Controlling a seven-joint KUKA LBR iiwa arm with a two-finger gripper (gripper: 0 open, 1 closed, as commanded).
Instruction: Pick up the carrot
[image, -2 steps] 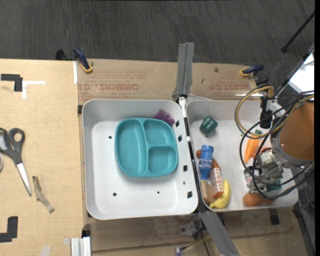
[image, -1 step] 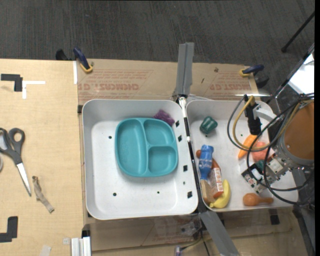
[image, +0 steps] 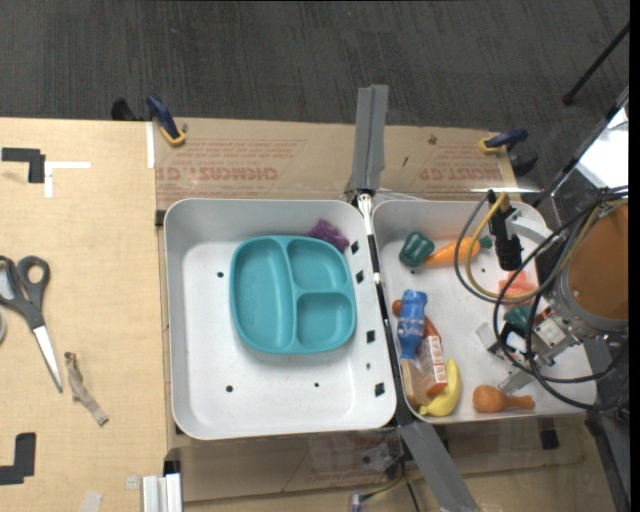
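So the carrot (image: 455, 251) is lying flat in the right bin (image: 470, 416), up near its far wall, with its leafy end butting against a green pepper (image: 416, 248). Nothing is touching it except that pepper, so I'd say the pick hasn't happened yet. The whole lift is left to do.

The gripper (image: 522, 345) is sitting over the right side of that same bin, buried in a tangle of black cables. The carrot is up and to the left of it in the camera view, near but clearly apart, with bare bin floor in between. Honestly I cannot tell from this angle whether it's spread or pinched together, too much cable and bracket clutter in the way. I see nothing carried in it.

Other stuff around the gripper: just below it, by the near wall, there's an orange-brown thing that looks like a toy drumstick (image: 500, 399). That one's closer to the gripper than the carrot is, and similar in colour, so it could be an easy mix-up. Off to its left are a banana (image: 446, 392), a small packet (image: 426, 362) and a blue bottle-ish item (image: 411, 320).

Further left again, the other bin (image: 195, 400) holds a teal divided plate (image: 294, 295) and a purple item (image: 329, 234) at the back.

My guess: move over the carrot, descend, grip, lift.
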